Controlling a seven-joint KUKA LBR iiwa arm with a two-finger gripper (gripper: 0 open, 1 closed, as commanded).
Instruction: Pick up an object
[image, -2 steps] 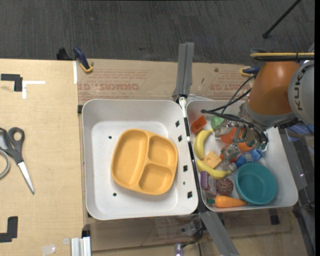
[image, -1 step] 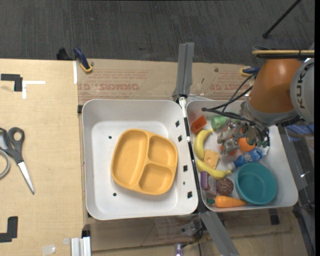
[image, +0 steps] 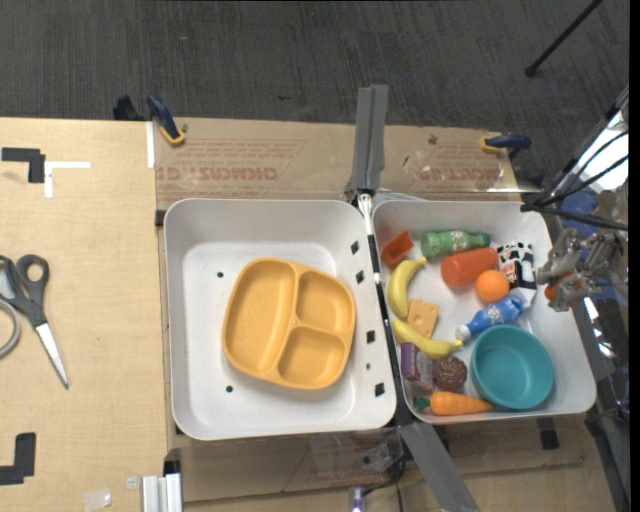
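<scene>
The end effector (image: 570, 275) hung at three o'clock over the right bin's (image: 570, 400) outer rim; whether it was apart or together could not be told. Inside that bin lay a banana (image: 402, 300), an orange ball (image: 491, 286) and a teal bowl (image: 512, 367). The left bin (image: 190, 330) held a yellow divided plate (image: 290, 323).

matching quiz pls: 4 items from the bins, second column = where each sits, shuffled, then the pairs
Items:
1. yellow divided plate
2. teal bowl
3. green bottle
4. carrot

Places:
A. along the far wall of the right bin
B. near right corner of the right bin
C. along the near wall of the right bin, left of the bowl
D. middle of the left bin

Pairs: 1-D, 2-B, 3-A, 4-C
</scene>
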